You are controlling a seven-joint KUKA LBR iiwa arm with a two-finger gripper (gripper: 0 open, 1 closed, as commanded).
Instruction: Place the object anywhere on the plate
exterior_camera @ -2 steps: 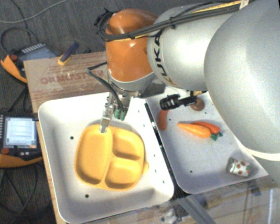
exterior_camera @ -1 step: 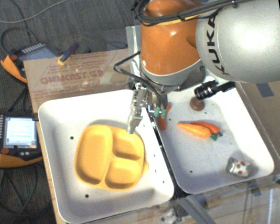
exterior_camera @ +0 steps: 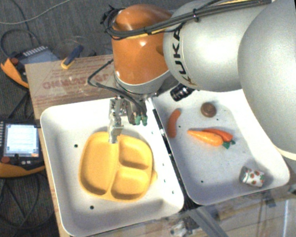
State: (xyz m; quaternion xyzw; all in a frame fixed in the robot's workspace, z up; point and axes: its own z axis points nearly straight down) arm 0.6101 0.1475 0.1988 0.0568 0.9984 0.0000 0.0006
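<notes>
A yellow divided plate (exterior_camera: 117, 165) lies in the left bin (exterior_camera: 74, 212). My gripper (exterior_camera: 117, 127) hangs over the plate's far edge, fingers pointing down at its upper compartment. I see nothing between them. In the right bin (exterior_camera: 275, 172) lie a carrot (exterior_camera: 211, 135), a reddish sausage (exterior_camera: 173, 122), a brown round piece (exterior_camera: 208, 110) and a small patterned object (exterior_camera: 252, 177).
The big grey arm covers the right side and the right bin's far corner. A cardboard sheet (exterior_camera: 69, 83) lies behind the left bin. A teach pendant (exterior_camera: 15, 146) and cables sit on the floor at left.
</notes>
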